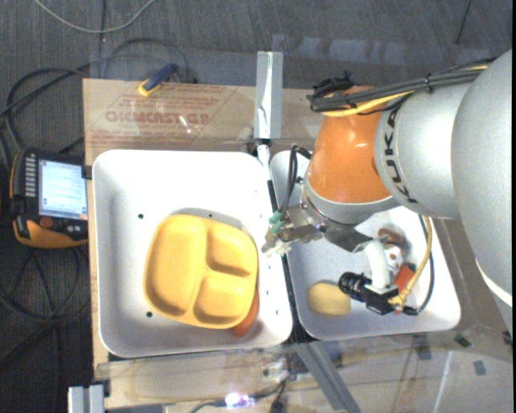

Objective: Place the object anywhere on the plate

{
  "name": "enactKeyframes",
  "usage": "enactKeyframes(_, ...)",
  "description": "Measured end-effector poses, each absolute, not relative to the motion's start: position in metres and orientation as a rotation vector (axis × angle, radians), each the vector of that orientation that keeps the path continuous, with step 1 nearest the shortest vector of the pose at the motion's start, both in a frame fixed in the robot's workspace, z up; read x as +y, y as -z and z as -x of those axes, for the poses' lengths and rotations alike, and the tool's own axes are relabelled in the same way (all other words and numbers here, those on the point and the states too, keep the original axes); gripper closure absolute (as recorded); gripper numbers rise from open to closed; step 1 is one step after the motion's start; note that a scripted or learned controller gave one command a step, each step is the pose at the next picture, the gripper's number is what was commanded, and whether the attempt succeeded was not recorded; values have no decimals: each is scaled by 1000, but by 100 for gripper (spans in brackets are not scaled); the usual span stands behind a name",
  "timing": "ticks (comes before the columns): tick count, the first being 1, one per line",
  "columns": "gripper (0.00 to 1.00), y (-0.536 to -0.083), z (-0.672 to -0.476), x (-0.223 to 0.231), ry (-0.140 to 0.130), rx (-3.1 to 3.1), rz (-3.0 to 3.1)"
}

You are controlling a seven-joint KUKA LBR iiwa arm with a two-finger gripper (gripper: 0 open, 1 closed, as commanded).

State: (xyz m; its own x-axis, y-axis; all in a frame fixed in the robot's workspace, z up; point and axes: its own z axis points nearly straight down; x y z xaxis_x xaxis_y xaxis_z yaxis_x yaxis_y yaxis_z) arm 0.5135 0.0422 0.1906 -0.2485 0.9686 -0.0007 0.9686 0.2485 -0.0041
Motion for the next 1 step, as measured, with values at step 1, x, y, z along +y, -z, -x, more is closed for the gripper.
enactKeyframes(1, 100, -182, -552, 63, -4, -2511, 1884)
